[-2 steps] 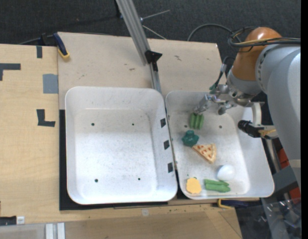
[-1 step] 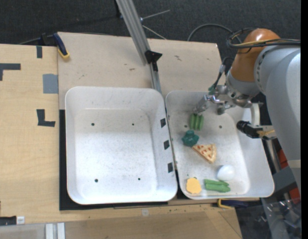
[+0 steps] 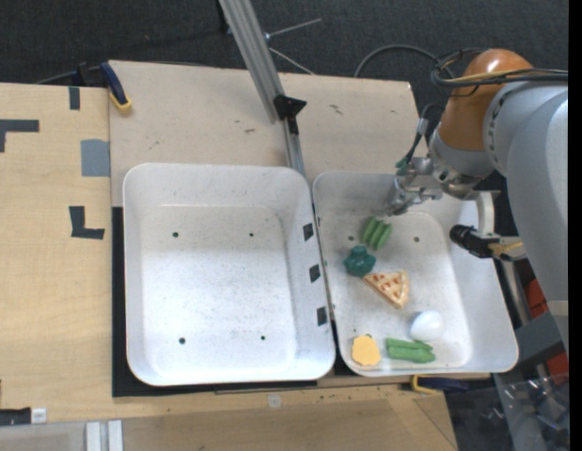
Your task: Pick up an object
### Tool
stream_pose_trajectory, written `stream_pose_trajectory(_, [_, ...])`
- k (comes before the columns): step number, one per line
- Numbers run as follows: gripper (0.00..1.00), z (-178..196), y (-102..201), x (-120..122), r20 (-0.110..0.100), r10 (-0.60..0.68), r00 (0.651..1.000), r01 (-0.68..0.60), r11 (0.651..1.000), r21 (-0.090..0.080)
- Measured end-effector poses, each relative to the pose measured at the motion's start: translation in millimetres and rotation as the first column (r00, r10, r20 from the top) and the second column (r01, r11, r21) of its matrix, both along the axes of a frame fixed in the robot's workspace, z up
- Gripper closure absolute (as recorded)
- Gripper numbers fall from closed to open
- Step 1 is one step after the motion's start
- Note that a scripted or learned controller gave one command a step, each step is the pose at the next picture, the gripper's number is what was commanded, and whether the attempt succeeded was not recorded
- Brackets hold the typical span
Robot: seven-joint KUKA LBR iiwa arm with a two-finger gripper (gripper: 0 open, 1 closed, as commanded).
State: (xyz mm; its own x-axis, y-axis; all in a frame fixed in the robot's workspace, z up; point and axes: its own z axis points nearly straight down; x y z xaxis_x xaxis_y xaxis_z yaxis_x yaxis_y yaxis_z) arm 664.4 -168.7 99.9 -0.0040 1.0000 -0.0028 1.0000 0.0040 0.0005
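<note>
Well to the left of the hand (image 3: 401,200) lies the left bin (image 3: 140,252), a shallow white tray with nothing for the arm to take. Between it and the hand runs the shared divide of the two trays, and past that the right bin (image 3: 479,346), where all the objects are.

Just below and left of the hand is a green ridged piece (image 3: 375,232), tilted on the bin floor — the closest thing to it, near but apparently not touched. A little further down on the same side sits a dark teal lump (image 3: 358,261), and beside that, nearly under the hand but lower, a pizza-slice wedge (image 3: 388,287). Well below the hand, along the near edge of the bin, are a yellow piece (image 3: 366,350), a green pod (image 3: 409,349) and, just above the pod, a white ball (image 3: 426,325).

The hand itself hovers low over the far part of the right bin, at the end of the grey arm (image 3: 516,130) that comes in from the right. It is small and dark against the bin; whether it is spread wide or drawn narrow I cannot tell, and nothing shows in it.

So the pick seems to be at its opening — no object is lifted, every one lies on the bin floor. By my reading the green ridged piece is the likely target; the descent, the grasp and the lift are all left to do.
</note>
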Motion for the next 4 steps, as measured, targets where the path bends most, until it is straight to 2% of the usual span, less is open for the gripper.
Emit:
stream_pose_trajectory(1, [1.00, 51, -9, 0, 0.004, -0.003, 1.000, 0.003, 1.000, 0.001])
stream_pose_trajectory(3, [1.00, 169, -7, 4, 0.005, -0.002, 1.000, 0.002, 1.000, 0.001])
stream_pose_trajectory(4, [1.00, 171, 48, -5, 0.000, 0.002, 1.000, -0.002, 1.000, 0.004])
